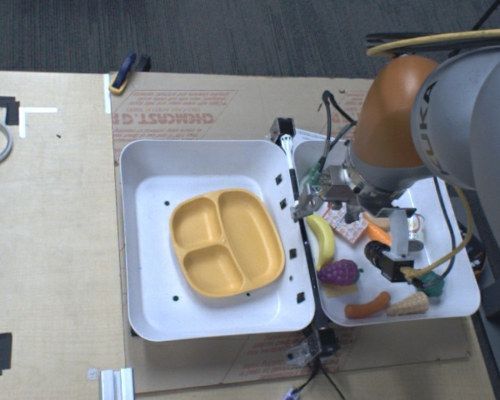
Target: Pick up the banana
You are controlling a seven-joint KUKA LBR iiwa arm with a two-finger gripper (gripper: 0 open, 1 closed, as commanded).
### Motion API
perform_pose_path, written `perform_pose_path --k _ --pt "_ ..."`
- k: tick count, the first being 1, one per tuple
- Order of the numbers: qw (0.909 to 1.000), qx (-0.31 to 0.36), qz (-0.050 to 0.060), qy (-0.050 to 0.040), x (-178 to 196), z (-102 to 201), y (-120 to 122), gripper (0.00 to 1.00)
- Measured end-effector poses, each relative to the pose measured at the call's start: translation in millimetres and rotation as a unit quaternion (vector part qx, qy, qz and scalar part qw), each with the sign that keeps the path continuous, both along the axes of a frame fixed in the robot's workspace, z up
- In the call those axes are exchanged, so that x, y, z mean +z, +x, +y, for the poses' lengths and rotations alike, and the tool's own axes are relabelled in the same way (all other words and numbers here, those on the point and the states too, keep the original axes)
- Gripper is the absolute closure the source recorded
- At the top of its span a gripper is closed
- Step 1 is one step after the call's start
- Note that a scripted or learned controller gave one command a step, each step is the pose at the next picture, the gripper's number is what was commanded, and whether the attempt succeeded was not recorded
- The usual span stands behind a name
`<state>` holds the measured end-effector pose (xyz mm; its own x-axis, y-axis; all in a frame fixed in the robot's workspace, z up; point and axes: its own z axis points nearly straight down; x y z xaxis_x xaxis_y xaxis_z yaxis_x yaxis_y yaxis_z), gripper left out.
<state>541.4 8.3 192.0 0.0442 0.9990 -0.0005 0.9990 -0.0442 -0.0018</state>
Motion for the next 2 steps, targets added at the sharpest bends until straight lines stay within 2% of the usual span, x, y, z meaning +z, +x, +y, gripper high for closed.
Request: perform_pose_path --k 2 --pt "1.0 0.0 0.0 0.0 0.0 0.0 0.0 0.0"
